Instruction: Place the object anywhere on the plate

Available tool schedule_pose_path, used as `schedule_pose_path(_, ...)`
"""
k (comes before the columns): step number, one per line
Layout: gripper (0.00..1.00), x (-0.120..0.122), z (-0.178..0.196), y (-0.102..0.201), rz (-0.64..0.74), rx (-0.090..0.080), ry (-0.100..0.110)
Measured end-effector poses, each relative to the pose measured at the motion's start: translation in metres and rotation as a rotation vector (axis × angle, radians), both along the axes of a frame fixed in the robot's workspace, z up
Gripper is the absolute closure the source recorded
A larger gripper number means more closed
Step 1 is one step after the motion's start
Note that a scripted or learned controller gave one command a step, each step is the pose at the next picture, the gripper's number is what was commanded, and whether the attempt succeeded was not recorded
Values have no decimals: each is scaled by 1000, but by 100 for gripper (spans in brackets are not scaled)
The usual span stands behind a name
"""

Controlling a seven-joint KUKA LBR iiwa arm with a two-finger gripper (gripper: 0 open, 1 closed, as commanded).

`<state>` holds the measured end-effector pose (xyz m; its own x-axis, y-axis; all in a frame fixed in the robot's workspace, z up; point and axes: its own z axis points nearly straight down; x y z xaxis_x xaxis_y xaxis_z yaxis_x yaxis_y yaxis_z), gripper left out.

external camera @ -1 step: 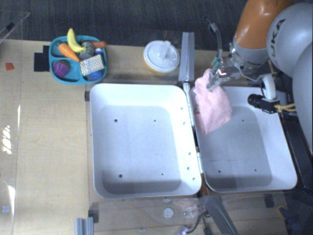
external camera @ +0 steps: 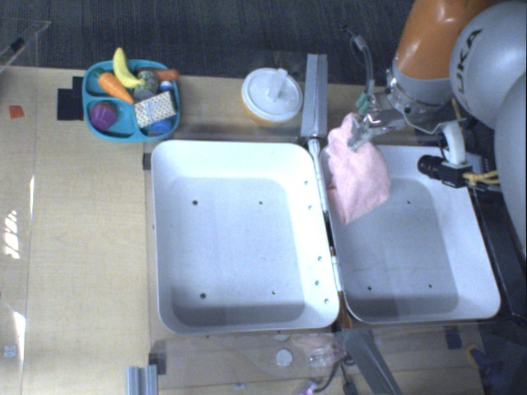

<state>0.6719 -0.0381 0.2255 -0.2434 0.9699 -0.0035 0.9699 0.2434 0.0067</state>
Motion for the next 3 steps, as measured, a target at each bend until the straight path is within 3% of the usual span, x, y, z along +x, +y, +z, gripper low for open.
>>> schedule_pose_path(3,100,-88,-10,109,1205,-6,-2)
